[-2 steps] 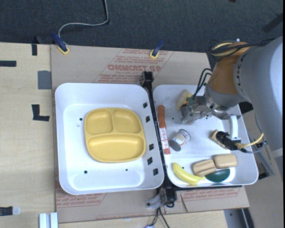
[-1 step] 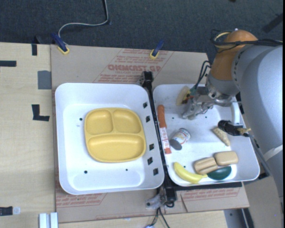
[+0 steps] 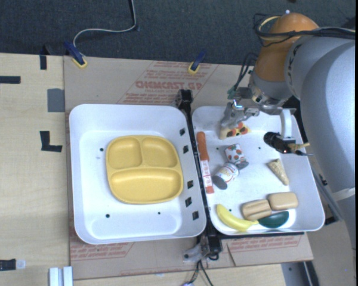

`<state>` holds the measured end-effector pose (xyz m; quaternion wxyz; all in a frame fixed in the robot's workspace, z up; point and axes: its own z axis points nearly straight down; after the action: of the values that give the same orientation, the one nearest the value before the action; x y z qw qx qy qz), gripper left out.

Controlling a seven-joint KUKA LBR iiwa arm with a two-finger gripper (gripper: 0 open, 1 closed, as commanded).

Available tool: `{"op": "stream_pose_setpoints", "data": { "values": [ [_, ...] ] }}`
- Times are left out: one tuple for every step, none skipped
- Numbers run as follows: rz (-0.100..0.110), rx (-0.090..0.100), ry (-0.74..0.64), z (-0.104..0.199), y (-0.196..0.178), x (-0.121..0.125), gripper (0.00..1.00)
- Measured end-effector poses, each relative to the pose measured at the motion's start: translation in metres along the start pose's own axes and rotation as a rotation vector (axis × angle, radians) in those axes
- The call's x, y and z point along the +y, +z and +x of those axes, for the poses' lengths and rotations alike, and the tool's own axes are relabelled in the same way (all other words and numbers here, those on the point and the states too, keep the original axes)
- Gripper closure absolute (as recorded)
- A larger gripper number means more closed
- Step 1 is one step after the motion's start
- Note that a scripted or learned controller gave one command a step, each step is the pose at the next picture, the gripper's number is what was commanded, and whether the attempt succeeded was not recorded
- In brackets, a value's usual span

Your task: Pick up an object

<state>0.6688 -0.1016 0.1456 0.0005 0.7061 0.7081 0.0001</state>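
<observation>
My gripper [image 3: 233, 123] hangs low over the far left part of the right bin [image 3: 304, 186]. A small red, yellow and white toy [image 3: 241, 129] lies right beside its tip, partly hidden by it; I cannot tell whether they touch. Nearer the front lie a red-and-white spotted toy [image 3: 234, 154] and a small can [image 3: 227, 174] on its side. An orange marker [image 3: 201, 152] runs along the bin's left wall. A tan wedge [image 3: 278, 171] lies to the right. At the front are a banana [image 3: 229, 218], a bread roll [image 3: 269, 205] and a dark green piece [image 3: 275, 220].
The left bin [image 3: 86, 159] holds a yellow divided plate [image 3: 145, 168]. The grey arm with its orange band [image 3: 283, 46] comes in over the right bin's far right corner. A black divider [image 3: 188, 154] runs between the bins. Cardboard [image 3: 137, 82] surrounds them.
</observation>
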Motion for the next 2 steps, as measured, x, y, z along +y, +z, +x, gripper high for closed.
{"op": "stream_pose_setpoints", "data": {
  "values": [
    [0.002,-0.001,0.001,-0.001,0.001,-0.001,0.0],
    [0.0,-0.003,0.003,0.0,0.059,-0.056,0.0]
  ]
}}
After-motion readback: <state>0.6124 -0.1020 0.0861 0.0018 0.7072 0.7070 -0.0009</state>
